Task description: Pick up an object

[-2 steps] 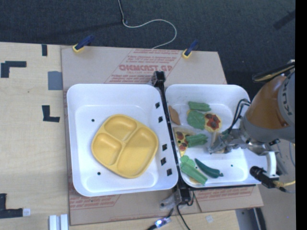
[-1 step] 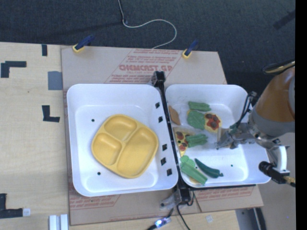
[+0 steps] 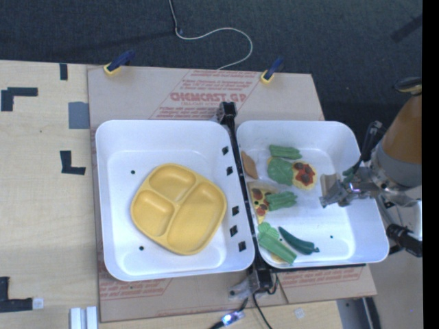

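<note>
Bench [image 3: 41, 204]: light wood w/ a cardboard sheet [image 3: 206, 94] under two white bins set side by side, touching at the centre divider. Left bin [image 3: 113, 184] holds one yellow sectioned plate [image 3: 179, 208], three compartments, lying flat and a bit right of bin centre. Right bin [image 3: 343, 139] holds the pick candidates, all toy food, clustered in its left half: green leafy pieces near the top [image 3: 283, 151] and mid [image 3: 280, 199], a red/yellow pizza-like piece [image 3: 304, 175], another against the divider [image 3: 259, 199], green pieces [image 3: 276, 242] plus a dark green pepper-like item [image 3: 298, 241] near the front wall. Arm enters from right, orange band above wrist. Gripper [image 3: 334, 190] sits over the right half of right bin, just right of the pizza-like piece, apart from it. Finger state: cannot tell; nothing seen between them. White cable [image 3: 212, 33] loops on dark floor behind the bench.
</note>
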